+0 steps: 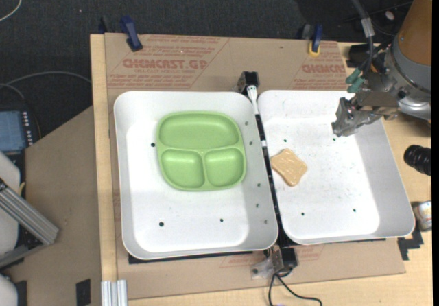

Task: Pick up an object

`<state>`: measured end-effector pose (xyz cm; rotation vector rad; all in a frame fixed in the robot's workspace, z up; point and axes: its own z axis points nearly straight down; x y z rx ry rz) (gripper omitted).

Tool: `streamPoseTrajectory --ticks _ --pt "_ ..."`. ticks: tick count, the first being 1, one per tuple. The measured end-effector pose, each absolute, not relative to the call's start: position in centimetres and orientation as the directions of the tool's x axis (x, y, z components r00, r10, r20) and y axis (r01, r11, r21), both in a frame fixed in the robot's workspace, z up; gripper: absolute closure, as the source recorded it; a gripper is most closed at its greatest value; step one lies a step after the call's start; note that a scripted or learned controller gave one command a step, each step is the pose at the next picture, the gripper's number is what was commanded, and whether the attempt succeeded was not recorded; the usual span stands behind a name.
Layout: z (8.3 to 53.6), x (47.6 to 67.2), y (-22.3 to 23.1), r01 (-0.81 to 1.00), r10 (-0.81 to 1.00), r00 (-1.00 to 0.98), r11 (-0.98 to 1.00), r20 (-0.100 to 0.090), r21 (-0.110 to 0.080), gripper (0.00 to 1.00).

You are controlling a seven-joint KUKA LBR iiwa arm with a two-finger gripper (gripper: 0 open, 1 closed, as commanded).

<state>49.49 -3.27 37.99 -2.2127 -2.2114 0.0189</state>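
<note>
A tan, toast-shaped piece (289, 167) lies flat in the right bin (357, 188), close to its left wall. My gripper (345, 125) hangs over the upper right part of that bin, up and to the right of the toast piece and well apart from it. Nothing shows between its fingers. A light green divided plate (201, 150) with three compartments rests in the left bin (185, 222), and its compartments hold nothing.
The two white bins meet along a black divider (261, 154) on a cardboard-covered bench. Blue clamps (130, 33) grip the bench's far edge. The arm's body and cables crowd the upper right corner.
</note>
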Motion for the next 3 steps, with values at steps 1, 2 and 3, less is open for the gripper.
streamPoseTrajectory --ticks 1,2,3 --pt "27.4 51.3 -7.5 1.000 1.000 0.005 -0.005 0.000 -0.012 1.00" --pt "24.5 47.7 1.1 1.000 1.000 -0.007 0.007 0.003 -0.009 1.00" --pt "39.0 48.1 2.0 1.000 1.000 -0.004 0.003 0.002 0.019 1.00"
